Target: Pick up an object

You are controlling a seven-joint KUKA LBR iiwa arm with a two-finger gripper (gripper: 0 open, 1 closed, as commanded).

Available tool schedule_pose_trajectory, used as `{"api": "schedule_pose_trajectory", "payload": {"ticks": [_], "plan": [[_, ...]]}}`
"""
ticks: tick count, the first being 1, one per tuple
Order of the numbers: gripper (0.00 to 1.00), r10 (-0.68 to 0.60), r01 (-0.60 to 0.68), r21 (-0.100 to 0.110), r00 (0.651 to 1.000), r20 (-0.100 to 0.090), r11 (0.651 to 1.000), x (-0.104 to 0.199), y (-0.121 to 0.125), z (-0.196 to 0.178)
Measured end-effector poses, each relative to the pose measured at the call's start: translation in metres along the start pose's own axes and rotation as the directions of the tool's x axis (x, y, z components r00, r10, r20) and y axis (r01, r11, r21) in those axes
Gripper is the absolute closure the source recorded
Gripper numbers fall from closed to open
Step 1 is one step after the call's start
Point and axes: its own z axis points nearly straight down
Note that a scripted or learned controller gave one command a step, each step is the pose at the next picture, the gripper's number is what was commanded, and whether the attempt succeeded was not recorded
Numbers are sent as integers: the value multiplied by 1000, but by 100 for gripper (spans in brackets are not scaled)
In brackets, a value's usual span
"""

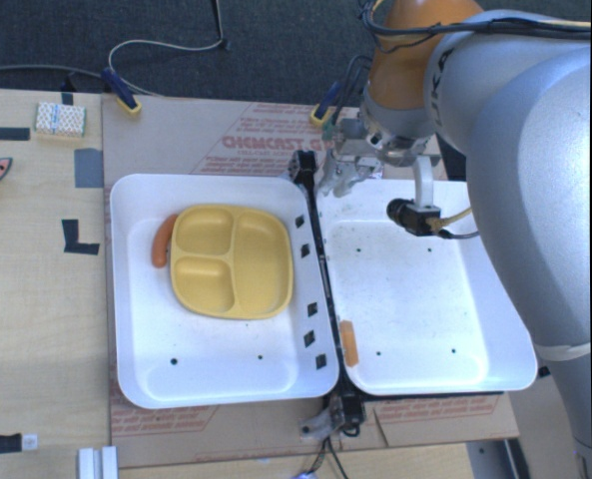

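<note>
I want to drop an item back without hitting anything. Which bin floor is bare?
The right bin is mostly bare between the gripper at its top-left corner and the small orange piece by the divider. The left bin is crowded by the yellow divided plate; only its front strip is free.

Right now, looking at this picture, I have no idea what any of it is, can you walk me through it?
It is one photo from a camera fixed above a bench, looking down at a slant. The big grey and orange shape is a robot arm reaching in from the right. Its gripper sits over the far edge where two white bins meet. The left bin holds a yellow divided plate with an orange sausage-like piece beside it. The right bin holds a small orange piece. Nothing visible is gripped.
</note>
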Motion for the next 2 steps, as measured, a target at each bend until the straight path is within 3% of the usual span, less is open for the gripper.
{"api": "schedule_pose_trajectory", "payload": {"ticks": [1,2], "plan": [[0,0,0,0,1000,1,1000,0,0,0],[100,-1,1,1,1000,2,1000,0,0,-9]]}}
